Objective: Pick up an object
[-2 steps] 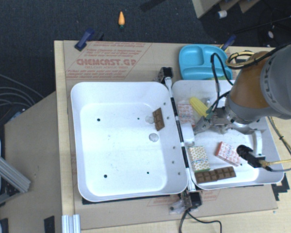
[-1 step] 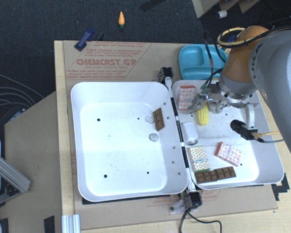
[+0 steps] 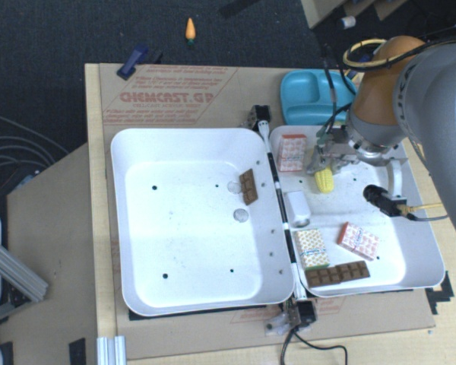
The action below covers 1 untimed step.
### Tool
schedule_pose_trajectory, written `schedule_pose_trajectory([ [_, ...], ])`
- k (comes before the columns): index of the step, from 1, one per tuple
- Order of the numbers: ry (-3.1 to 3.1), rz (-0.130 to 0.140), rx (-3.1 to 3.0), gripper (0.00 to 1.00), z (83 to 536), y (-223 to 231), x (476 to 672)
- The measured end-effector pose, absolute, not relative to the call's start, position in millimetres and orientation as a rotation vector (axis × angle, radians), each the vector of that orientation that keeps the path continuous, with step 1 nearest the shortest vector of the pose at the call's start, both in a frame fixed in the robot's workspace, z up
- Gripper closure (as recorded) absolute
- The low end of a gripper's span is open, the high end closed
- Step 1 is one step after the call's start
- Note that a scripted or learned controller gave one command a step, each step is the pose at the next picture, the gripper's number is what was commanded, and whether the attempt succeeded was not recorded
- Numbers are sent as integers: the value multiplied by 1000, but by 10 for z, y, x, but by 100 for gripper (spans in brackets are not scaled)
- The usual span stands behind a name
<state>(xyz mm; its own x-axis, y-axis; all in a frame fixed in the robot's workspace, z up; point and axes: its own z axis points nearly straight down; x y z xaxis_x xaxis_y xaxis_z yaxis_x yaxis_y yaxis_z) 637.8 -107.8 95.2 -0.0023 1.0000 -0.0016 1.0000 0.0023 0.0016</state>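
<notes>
The gripper (image 3: 324,160) sits low in the right bin (image 3: 422,261) over the yellow block (image 3: 324,180); finger state I cannot tell. Best to centre on the block before lifting straight up.

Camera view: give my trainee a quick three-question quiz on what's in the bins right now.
1. True or false: the yellow object lies in the right bin.
2. Which bin holds the small brown bar? A) left bin B) right bin
3. What lies just below the gripper?

Key: 1 true; 2 A; 3 the yellow object.
</notes>
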Motion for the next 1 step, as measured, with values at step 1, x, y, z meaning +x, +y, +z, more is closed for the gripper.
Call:
schedule_pose_trajectory([
  [1, 2225, 0, 2221, 100, 1850, -589, 5721],
])
